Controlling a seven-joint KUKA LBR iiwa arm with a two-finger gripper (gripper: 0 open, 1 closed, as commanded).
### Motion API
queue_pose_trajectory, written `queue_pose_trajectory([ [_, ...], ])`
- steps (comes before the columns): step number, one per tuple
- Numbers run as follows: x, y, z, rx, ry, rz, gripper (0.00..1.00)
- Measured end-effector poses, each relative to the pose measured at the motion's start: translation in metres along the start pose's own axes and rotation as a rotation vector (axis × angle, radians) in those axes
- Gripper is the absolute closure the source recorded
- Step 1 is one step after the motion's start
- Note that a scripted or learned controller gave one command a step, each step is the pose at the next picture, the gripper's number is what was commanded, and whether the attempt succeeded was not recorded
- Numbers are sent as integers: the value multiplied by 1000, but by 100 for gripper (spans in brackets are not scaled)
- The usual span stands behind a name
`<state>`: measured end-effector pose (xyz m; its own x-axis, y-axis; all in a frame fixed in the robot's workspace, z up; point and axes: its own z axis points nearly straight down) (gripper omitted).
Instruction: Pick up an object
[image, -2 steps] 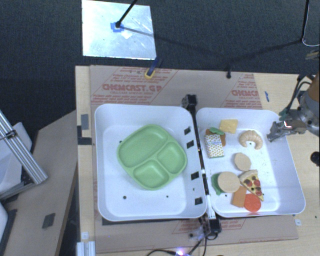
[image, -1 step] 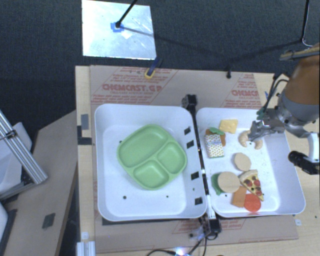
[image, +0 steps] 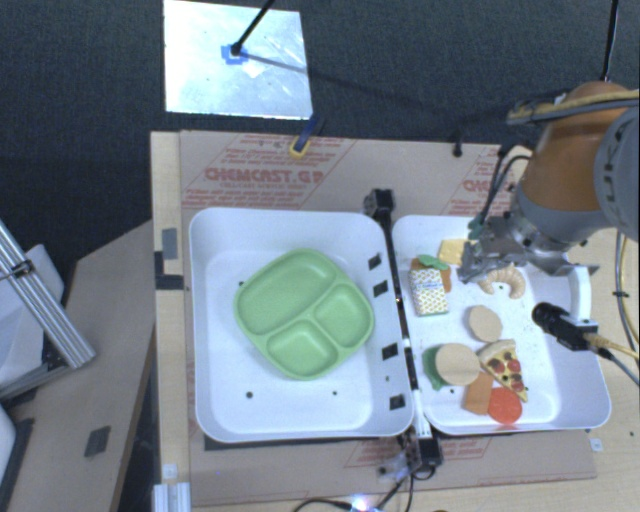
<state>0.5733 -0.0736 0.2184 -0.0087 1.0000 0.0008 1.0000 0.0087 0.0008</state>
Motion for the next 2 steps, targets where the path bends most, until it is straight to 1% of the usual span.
queue_pose_trajectory([
  [1,49,-4,-12,-1,1,-1,100],
  [2,102,-24,-3,1,1,0,100],
])
